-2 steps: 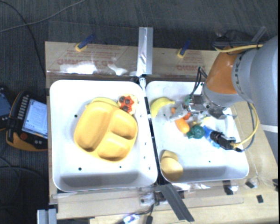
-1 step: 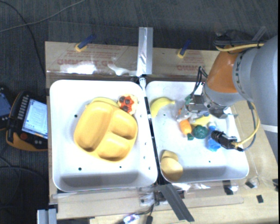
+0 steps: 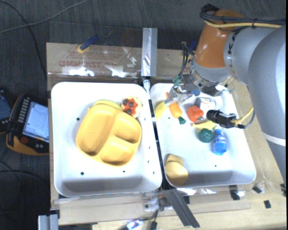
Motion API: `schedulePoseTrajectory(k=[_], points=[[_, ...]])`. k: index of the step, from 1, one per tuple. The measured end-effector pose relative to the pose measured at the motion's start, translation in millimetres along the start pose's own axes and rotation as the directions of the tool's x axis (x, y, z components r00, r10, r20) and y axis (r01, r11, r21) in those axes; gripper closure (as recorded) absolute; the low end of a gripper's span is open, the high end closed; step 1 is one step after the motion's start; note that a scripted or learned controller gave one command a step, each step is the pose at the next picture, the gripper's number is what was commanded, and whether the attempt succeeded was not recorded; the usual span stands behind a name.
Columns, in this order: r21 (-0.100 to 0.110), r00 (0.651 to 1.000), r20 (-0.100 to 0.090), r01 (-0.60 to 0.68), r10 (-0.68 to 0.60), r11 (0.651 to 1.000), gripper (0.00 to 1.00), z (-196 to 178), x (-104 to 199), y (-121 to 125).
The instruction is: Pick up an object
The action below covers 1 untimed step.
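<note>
Your grey arm (image 3: 259,51) with its orange band runs off the right edge. The large yellow moulded plastic tray (image 3: 108,133) fills the left white bin (image 3: 62,176). In the right white bin (image 3: 240,169), the gripper (image 3: 182,91) sits over small toys; you cannot tell its opening. An orange block (image 3: 175,110) lies just below it.

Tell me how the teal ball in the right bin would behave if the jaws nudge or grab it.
The teal ball looks round, so a nudge would probably roll it across the right bin. It lies against the blue bottle, which may check a roll that way. Its curved sides could slip from the jaws unless gripped centrally.
</note>
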State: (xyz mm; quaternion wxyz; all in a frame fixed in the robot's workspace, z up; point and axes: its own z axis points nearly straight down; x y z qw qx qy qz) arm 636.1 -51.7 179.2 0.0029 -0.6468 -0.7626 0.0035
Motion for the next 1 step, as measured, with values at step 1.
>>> schedulePoseTrajectory(k=[1], points=[[0.002,0.994,-0.002,-0.107,0.107,0.994,1.0,0.6,-16.3,-31.6]])
